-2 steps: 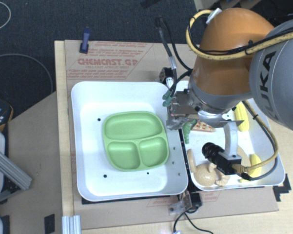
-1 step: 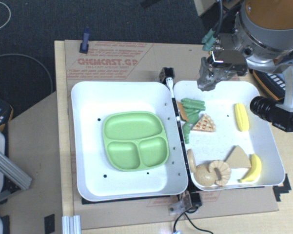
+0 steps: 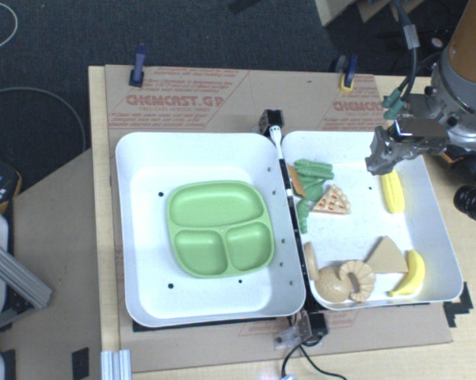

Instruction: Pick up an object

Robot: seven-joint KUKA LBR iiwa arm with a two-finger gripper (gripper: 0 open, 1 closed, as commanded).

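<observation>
- Two shallow white bins are seen; the left bin (image 3: 135, 236) bears a smooth green divided plate (image 3: 220, 228).
- The gripper (image 3: 382, 158) is poised over the right bin (image 3: 436, 236), beside a small yellow banana (image 3: 392, 191); its grasp state cannot be told.
- An approach step is judged; a descent onto the curved, glossy banana is called for next.
- A pizza slice (image 3: 332, 202) is set nearby.

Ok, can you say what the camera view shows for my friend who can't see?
A robot gripper hangs over the right bin, which holds toy food: two bananas, pizza, green beans. The left bin holds a green tray.
</observation>
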